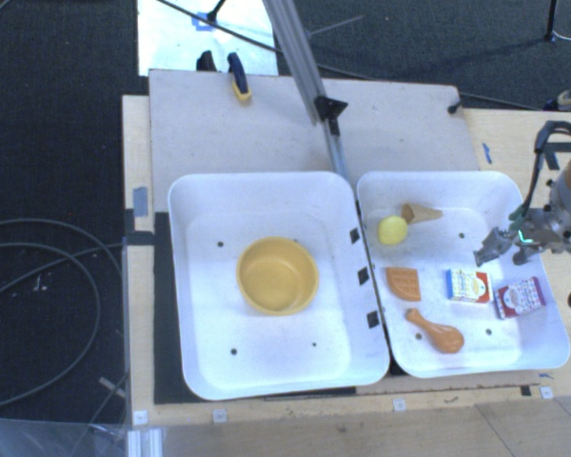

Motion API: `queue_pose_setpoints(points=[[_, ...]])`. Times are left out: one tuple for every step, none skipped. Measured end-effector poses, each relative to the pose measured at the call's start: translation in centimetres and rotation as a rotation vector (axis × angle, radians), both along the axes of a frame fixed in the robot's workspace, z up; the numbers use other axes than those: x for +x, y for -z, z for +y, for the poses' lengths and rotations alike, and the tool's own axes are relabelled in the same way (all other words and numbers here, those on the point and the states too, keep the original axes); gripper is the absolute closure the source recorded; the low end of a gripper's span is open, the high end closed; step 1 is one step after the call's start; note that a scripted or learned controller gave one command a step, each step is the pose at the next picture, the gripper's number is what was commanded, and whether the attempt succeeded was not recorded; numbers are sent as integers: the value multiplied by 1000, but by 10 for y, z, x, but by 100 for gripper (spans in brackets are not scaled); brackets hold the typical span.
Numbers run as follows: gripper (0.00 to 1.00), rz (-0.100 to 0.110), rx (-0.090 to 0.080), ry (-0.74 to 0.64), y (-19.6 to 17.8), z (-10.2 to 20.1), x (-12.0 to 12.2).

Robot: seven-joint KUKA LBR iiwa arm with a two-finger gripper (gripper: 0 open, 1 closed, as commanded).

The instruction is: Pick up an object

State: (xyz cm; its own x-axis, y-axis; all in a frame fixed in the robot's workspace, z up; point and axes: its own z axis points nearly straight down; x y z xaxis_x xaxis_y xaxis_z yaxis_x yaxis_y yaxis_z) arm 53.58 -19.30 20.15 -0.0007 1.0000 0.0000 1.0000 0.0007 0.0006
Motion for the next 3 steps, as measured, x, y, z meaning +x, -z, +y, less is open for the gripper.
queue_pose_setpoints(points=[[0,0,0,0,0,0,0],[0,4,1,0,60,6,3],[0,-2,-2,1,109,5,3]])
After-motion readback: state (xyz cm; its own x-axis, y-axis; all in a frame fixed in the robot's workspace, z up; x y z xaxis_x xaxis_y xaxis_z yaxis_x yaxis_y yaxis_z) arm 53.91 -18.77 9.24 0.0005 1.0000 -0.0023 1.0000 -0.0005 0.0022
